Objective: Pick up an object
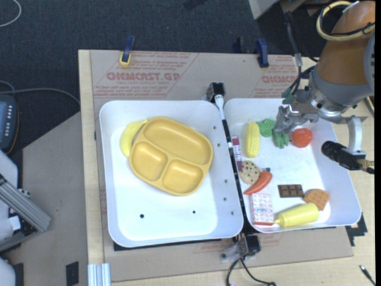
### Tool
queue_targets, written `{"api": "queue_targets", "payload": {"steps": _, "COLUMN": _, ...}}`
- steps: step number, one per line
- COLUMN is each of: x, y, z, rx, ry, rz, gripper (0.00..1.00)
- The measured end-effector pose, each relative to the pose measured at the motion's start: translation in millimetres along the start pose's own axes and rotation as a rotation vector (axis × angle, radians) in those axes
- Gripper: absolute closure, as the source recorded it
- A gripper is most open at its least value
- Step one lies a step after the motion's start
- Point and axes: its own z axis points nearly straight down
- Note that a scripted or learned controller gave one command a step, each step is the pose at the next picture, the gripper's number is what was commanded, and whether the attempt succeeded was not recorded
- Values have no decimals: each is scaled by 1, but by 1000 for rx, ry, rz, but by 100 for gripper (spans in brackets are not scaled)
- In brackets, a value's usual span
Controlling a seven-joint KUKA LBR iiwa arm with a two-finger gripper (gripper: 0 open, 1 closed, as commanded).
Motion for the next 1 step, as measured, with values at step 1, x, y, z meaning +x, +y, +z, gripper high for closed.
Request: {"api": "queue_targets", "payload": {"steps": 1, "x": -3, "y": 7, "z": 5, "rx": 1, "ry": -1, "rz": -1, "gripper": 100}}
